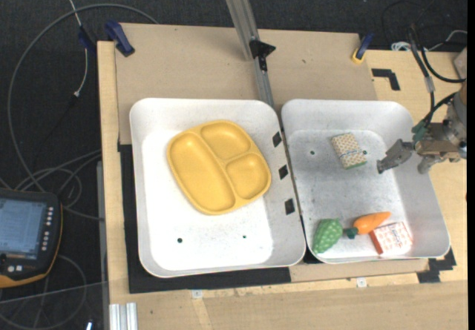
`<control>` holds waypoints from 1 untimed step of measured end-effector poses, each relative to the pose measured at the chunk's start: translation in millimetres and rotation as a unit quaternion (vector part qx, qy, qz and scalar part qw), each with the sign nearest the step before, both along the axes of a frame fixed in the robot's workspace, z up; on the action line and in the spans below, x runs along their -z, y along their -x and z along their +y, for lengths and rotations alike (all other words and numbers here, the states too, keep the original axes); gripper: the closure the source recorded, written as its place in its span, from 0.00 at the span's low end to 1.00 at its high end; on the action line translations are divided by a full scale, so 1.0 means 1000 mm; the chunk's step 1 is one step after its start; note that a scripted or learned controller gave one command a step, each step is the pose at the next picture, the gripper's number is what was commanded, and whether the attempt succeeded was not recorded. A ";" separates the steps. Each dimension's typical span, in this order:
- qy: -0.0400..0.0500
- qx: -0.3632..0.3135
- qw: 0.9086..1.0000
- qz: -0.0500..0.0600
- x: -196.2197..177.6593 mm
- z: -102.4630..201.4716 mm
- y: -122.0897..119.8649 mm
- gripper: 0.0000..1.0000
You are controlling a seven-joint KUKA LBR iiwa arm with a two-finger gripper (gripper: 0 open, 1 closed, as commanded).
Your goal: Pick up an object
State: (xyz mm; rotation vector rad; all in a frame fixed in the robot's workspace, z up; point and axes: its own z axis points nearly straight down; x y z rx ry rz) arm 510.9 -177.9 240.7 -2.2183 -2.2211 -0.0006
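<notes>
In the right bin (334,117) a small cream, dotted box (349,150) lies near the back. Along the front wall sit a green toy vegetable (327,236), an orange carrot (371,222) and a red and white carton (391,238). My gripper (404,165) hangs over the right rim of that bin, to the right of the dotted box and apart from it. Its two fingers stand spread, open, with nothing between them.
A yellow three-part plate (219,167) lies in the left bin (215,247). A metal post (241,6) rises from the back between the bins. Cables (427,61) run at the far right behind the arm.
</notes>
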 end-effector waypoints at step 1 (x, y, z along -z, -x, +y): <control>0.000 0.000 1.000 0.000 0.000 0.000 0.000 0.00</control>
